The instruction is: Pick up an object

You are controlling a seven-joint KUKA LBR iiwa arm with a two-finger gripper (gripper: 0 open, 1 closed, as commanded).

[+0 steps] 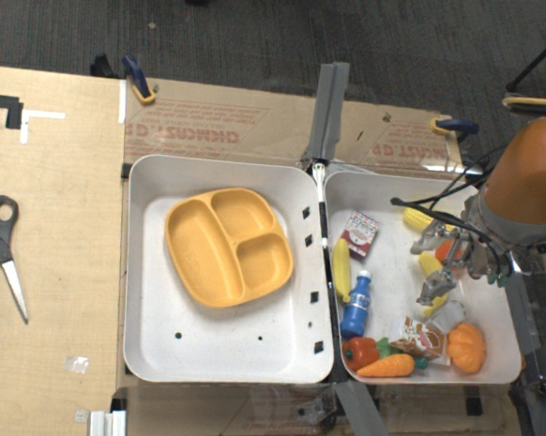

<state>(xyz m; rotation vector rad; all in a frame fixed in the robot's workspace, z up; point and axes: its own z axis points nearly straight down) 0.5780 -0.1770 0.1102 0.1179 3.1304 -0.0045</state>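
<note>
The right-hand bin [505, 372], in the frame's lower right, holds the objects: a yellow banana [341, 269] lying lengthwise beside a blue bottle [356, 306], a small red-and-white box [358, 234], an orange carrot [386, 365], a little pumpkin [466, 347] and a corn cob [417, 218].

The claw [434, 289] hangs over the right-hand bin [388, 195]. Left of it lie a bottle [356, 305] and banana [341, 269]. Farther left, a sectioned plate [229, 247] sits in the other bin [146, 278].
</note>
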